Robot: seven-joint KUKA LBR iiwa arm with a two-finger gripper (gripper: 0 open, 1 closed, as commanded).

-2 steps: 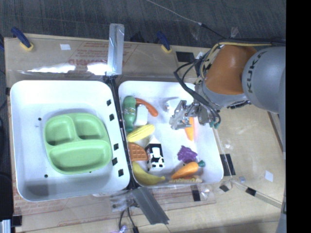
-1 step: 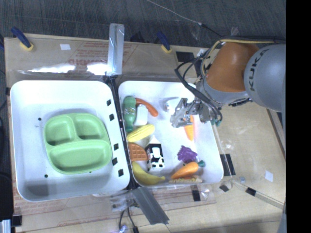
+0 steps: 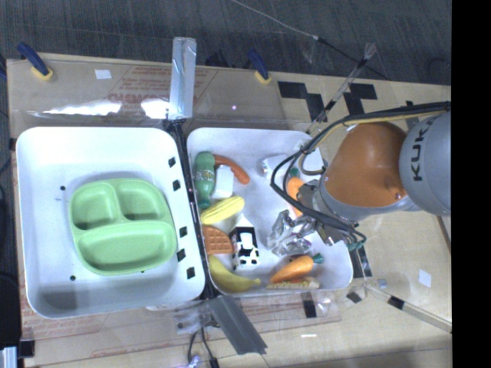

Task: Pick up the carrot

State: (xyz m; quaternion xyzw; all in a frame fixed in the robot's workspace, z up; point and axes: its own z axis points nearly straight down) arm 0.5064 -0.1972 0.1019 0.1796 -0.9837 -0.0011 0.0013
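The desk (image 3: 430, 282) carries two shallow white bins side by side. The left bin (image 3: 38, 167) holds a green tray (image 3: 121, 225) with three compartments, lying near the middle of the bin floor.

The right bin (image 3: 261, 140) is crowded. The carrot (image 3: 294, 267) lies near the bin's lower right corner, tilted slightly, its green top pointing right and its tip pointing left. Just under it, along the bin's near wall, lies a thin tan stick-like piece (image 3: 293, 284). Left of the carrot a banana (image 3: 232, 277) curves along the lower wall, and above the banana stands a small black-and-white cow (image 3: 245, 248). A waffle (image 3: 217, 241) sits beside the cow, with a corn cob (image 3: 222, 209) above it. Further up are a green bottle (image 3: 204, 175), a white block (image 3: 224, 182) touching it, and an orange-red sausage (image 3: 232, 169) lying at a slant.

The arm (image 3: 376, 167) reaches in from the right, its orange band over the right part of the bin. The pincer (image 3: 290, 232) hangs just above the carrot, apart from it, with nothing between its metal fingers (image 3: 279, 227). Whether the fingers are spread or pressed together I cannot tell, since the metal parts blur together. An orange object (image 3: 294, 185) peeks out beside the wrist, partly hidden by black cables (image 3: 288, 167)
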